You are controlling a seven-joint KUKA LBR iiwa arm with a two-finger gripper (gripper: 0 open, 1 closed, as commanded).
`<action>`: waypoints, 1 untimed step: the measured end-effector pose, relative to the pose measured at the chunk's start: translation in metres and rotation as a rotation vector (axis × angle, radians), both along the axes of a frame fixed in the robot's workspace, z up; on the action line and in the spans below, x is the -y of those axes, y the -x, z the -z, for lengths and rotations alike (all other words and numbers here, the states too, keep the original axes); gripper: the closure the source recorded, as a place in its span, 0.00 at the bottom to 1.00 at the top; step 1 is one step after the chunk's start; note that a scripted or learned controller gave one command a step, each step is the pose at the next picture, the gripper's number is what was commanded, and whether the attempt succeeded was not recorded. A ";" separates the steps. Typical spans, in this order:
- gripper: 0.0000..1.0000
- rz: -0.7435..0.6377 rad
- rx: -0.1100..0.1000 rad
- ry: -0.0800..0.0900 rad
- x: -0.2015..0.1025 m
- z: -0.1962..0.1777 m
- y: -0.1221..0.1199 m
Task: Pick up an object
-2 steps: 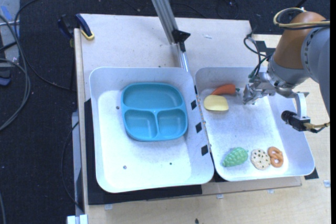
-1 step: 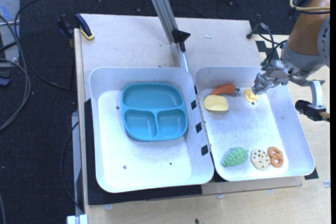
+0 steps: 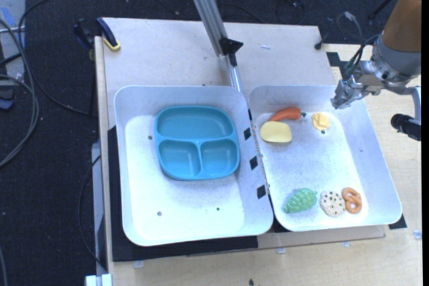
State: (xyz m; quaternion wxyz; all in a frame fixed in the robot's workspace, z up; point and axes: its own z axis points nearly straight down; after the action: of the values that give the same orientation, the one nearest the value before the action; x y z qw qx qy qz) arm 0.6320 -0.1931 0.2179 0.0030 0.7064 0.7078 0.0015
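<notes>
The right bin (image 3: 375, 164) holds an orange carrot (image 3: 287, 114), a yellow lemon-like piece (image 3: 275, 132), a small yellow piece (image 3: 321, 121), a green bunch of grapes (image 3: 299, 200), a speckled cookie (image 3: 331, 203) and a brown pretzel (image 3: 352, 199). My gripper (image 3: 342, 98) hangs over the bin's far right corner, a little right of the small yellow piece. Nothing shows between its fingers.
The left bin (image 3: 134, 164) holds a blue divided plate (image 3: 198, 143). A slanted metal pole (image 3: 204, 0) rises from the bench behind the bins. The arm's orange band (image 3: 405, 23) sits at the right edge.
</notes>
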 end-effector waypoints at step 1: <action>1.00 -0.002 -0.008 -0.003 -0.044 0.005 0.023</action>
State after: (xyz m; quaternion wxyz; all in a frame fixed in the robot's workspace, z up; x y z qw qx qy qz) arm 0.6090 -0.1491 0.2130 -0.0009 0.7057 0.7085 -0.0005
